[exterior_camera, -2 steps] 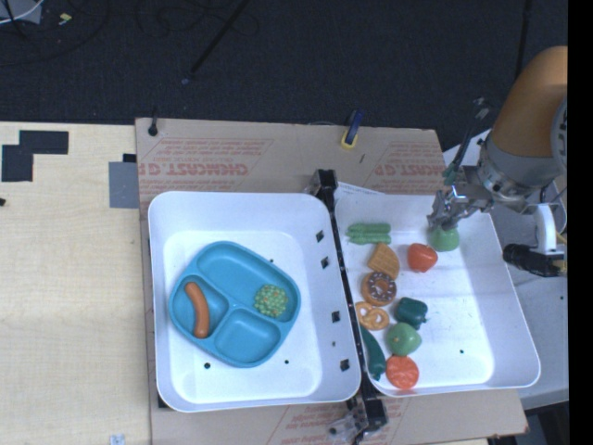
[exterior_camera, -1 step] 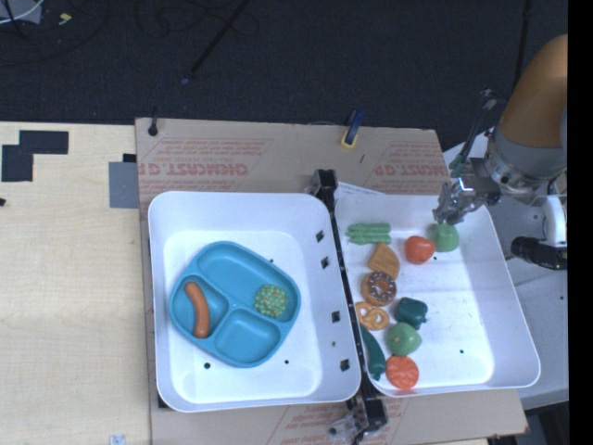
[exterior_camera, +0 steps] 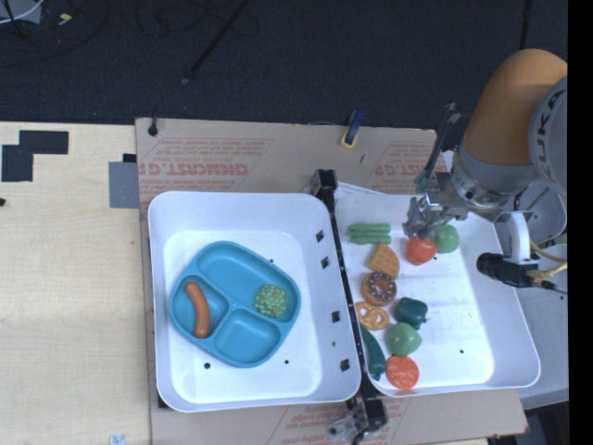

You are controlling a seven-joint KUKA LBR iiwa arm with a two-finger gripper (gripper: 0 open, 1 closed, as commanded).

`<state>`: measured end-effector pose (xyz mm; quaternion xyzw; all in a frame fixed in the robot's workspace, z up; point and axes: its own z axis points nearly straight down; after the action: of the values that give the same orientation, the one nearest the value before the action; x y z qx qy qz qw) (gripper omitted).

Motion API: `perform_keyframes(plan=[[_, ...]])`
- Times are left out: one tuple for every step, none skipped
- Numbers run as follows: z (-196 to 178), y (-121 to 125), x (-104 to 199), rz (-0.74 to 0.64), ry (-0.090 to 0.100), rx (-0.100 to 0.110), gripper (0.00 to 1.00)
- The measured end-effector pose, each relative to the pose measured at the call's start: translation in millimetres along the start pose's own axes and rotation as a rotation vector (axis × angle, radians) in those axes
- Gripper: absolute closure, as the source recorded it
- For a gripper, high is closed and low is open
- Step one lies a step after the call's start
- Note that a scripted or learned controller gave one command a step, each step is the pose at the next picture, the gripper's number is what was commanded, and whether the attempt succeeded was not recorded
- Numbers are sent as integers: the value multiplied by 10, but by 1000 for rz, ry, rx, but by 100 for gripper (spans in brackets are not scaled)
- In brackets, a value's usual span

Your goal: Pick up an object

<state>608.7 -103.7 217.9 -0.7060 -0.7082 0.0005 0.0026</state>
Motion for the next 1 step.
perform_keyframes(plan=[[-55,-108,416,0,-1,-1,100]])
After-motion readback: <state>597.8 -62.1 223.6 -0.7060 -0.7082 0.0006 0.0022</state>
